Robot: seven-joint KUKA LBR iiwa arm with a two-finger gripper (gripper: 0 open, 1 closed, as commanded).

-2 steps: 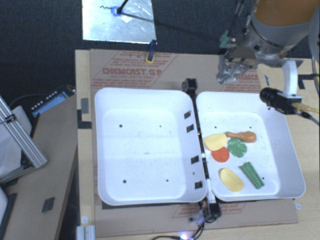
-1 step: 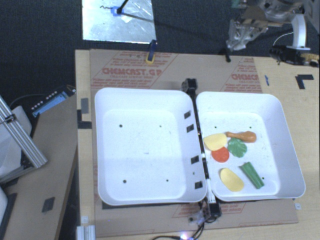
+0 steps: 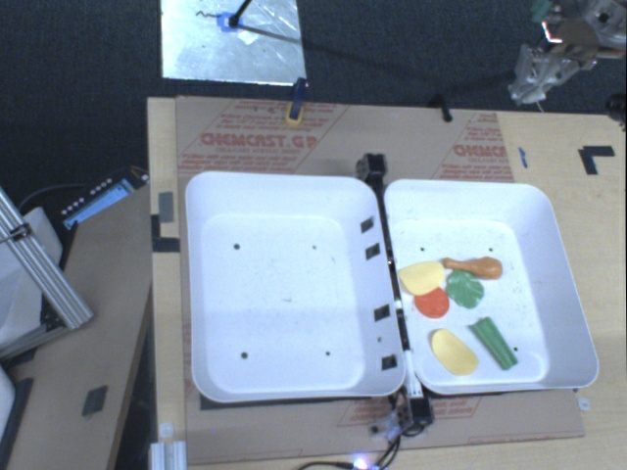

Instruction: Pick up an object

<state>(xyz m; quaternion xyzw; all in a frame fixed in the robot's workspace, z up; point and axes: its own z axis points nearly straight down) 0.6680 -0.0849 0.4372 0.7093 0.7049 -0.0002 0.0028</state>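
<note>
camera view: tool up high, food toys wait in the right bin

the tool [image 3: 537,78] hangs up in the far right corner, over the dark floor past the counter [image 3: 245,135]. it is well apart from both bins and it holds nothing. it is small and blurry from here, so i cannot tell if it is spread or pressed together.

all the toys sit in the right bin [image 3: 563,262], close to the wall it shares with the left bin [image 3: 211,262]. there is a brown drumstick [image 3: 475,267], a yellow piece [image 3: 421,278], a red piece [image 3: 432,304], a green leafy piece [image 3: 465,290], a yellow oval [image 3: 454,352] and a green stick [image 3: 494,343].

the step now looks like getting to a toy, so the task has hardly begun. the four upper toys touch or sit just beside each other, so a grab there could push them around. the green stick looks like the best pick. only the yellow oval is near it. its long side runs from up-left to down-right. to do it well, the tool should come straight down over the middle of the stick and close across its thin side, not along its length.

the drumstick lies almost flat across the view, fat end to the right. the yellow oval leans the same way as the stick.
</note>
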